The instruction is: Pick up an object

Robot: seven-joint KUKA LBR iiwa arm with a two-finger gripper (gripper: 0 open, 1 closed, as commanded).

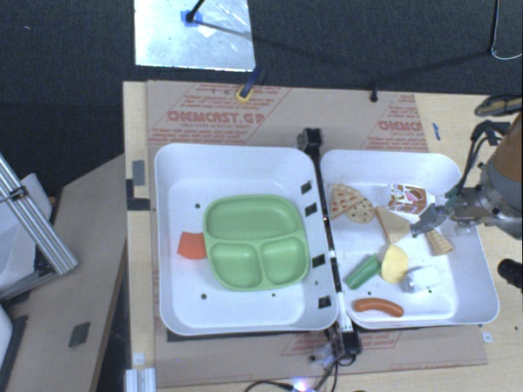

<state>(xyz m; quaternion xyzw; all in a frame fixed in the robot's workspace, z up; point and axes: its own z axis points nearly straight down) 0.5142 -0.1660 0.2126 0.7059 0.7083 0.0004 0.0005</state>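
Note:
The right bin point(470, 300) holds several toy foods. Among them are a brown waffle-like piece point(349, 202), a small printed carton point(408, 196), a pale cheese wedge point(392, 224), a tan cone point(440, 242), a yellow piece point(395, 262), a green pickle point(362, 271), an orange sausage point(378, 306) and a small white item point(422, 279). My gripper point(433, 219) reaches in from the right, low over the bin's right half. It sits between the cheese wedge and the cone, just below the carton. Nothing is visibly held.
The left bin point(176, 194) carries a green divided plate point(254, 242) and a small orange-red piece point(192, 246) to its left. A black divider point(321, 227) runs between the bins. Brown cardboard lies under both. A metal sheet point(194, 21) sits at the far back.

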